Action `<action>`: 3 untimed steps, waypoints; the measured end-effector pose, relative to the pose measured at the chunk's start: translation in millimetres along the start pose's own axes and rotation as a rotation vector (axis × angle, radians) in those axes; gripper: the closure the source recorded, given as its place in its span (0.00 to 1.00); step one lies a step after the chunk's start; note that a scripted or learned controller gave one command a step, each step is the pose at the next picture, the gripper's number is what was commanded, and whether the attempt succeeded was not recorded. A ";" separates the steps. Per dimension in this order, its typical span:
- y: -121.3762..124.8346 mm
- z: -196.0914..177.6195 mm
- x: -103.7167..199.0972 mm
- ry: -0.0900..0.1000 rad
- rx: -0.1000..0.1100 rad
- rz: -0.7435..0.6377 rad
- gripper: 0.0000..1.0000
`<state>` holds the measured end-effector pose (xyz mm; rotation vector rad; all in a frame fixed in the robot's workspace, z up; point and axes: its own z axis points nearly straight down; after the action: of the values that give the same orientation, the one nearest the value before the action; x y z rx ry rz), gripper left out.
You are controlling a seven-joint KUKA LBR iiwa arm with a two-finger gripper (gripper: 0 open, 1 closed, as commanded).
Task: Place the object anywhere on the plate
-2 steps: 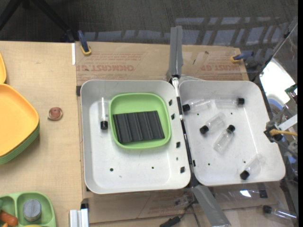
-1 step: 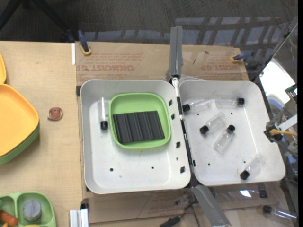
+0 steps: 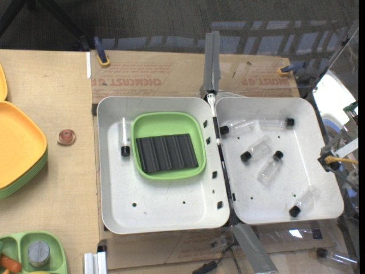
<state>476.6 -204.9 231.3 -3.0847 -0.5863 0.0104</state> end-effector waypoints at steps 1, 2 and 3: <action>0.0 0.0 0.0 0.000 0.000 0.000 0.00; 0.0 0.0 0.0 0.000 0.000 0.000 0.00; 0.0 0.0 0.0 0.000 0.000 0.000 0.00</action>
<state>476.6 -204.9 231.3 -3.0848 -0.5861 0.0103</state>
